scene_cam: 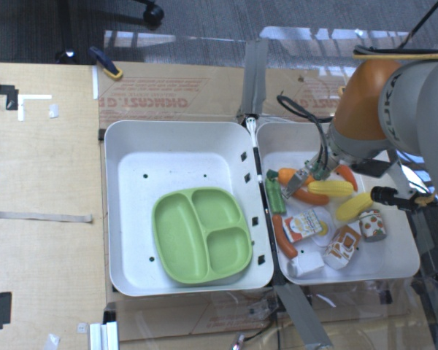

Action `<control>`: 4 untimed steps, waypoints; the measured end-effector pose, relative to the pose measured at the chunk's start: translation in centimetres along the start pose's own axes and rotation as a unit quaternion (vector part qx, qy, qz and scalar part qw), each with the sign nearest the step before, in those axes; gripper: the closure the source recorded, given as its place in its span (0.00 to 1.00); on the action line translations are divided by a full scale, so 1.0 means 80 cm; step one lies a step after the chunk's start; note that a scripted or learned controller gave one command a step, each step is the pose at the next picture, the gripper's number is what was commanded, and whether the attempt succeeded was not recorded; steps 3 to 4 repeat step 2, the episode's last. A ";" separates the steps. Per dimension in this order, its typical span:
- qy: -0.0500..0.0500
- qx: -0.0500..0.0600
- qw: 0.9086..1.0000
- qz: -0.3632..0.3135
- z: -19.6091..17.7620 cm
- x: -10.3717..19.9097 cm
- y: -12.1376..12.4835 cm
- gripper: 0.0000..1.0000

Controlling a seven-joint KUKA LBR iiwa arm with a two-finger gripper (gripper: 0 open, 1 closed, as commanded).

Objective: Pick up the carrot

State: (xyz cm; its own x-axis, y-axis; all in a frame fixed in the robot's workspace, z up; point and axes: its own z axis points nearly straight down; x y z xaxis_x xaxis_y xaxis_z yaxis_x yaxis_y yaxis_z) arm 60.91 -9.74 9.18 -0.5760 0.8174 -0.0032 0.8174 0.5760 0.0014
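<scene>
The carrot (312, 196), orange and lying slantwise, sits in the upper left part of the right bin (405, 265), partly under a yellow banana-like toy (333, 188). My gripper (304, 178) is low in that bin, right over the carrot's upper left end and touching or almost touching it. The grey arm with its orange band (365, 100) comes in from the upper right and hides the bin's back edge.
Around the carrot lie a green piece (276, 196), a yellow lemon-like toy (354, 207), a red-orange sausage shape (285, 243), a ketchup packet (305, 227) and several other small toys. The left bin (124, 195) holds a green divided plate (203, 233).
</scene>
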 end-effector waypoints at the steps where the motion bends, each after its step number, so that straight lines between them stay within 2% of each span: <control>1: -0.002 -0.001 1.000 -0.002 -0.012 -0.001 0.002 1.00; 2: 0.000 0.001 0.996 0.089 -0.124 0.078 0.040 1.00; 4: 0.000 0.001 0.996 0.089 -0.124 0.078 0.040 1.00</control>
